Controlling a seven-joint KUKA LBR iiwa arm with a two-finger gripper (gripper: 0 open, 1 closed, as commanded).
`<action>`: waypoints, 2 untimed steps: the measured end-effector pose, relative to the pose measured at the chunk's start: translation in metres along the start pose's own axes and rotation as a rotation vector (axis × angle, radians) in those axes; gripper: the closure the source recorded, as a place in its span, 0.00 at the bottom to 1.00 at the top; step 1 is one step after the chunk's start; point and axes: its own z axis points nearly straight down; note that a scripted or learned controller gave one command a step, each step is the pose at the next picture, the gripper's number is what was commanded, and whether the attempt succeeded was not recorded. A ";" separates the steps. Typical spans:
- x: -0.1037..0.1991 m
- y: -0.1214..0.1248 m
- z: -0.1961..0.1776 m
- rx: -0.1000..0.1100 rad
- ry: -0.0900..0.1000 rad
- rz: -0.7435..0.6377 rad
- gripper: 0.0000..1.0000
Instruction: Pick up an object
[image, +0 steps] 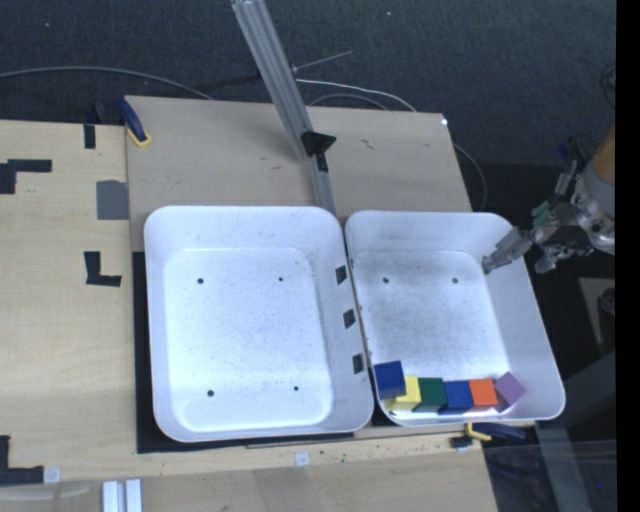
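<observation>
The hand (522, 252) hovers at the right bin's (520, 300) upper right rim, fingers spread apart, gripping nothing — one fingertip reaches over the rim. Blocks lie in a row along the near wall: blue block (389, 378), yellow block (407, 395), green block (431, 391), orange block (482, 392), purple block (509, 387) — partly overlapping. The arm is cut off at right.

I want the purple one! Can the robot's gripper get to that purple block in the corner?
Probably, but awkwardly. Nothing covers the purple block, yet it sits against the bin's wall beside the orange block, leaving the gripper little room.
</observation>
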 end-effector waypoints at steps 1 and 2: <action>0.074 0.035 -0.069 -0.009 0.001 -0.009 0.00; 0.134 0.082 -0.142 -0.010 0.000 -0.007 0.00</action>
